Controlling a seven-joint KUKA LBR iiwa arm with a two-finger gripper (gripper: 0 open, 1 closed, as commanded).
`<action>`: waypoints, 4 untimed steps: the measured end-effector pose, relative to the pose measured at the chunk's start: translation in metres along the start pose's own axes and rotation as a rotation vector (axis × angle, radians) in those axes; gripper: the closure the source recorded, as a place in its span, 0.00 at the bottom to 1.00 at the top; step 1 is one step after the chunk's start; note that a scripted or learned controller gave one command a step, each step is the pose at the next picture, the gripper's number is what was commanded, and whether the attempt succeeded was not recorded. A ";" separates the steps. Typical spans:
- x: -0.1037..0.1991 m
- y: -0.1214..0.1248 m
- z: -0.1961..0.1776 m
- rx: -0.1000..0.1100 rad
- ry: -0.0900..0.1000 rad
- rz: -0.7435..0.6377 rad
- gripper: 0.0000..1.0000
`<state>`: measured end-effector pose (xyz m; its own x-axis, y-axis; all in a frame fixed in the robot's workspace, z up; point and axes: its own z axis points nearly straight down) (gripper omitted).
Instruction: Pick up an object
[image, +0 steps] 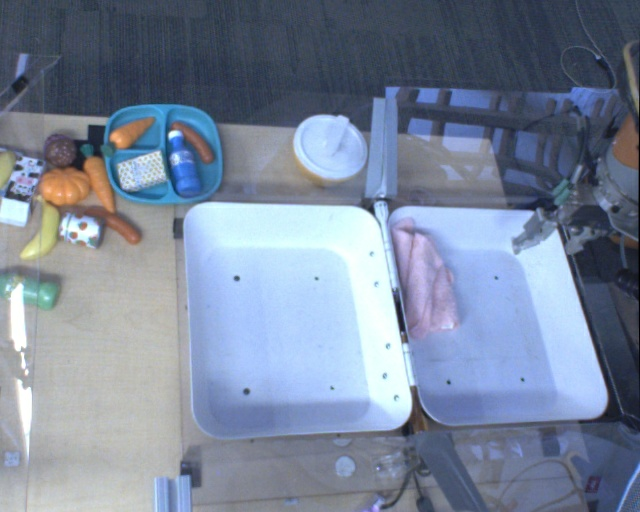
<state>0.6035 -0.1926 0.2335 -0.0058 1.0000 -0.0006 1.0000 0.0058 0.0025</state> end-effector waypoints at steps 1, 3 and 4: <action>0.048 0.007 0.123 0.002 0.001 -0.068 0.00; 0.102 0.044 0.142 -0.011 -0.005 -0.364 0.00; 0.128 0.028 0.046 -0.005 -0.001 -0.384 0.00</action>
<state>0.6313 -0.0649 0.1871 -0.3800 0.9250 -0.0031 0.9249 0.3801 0.0072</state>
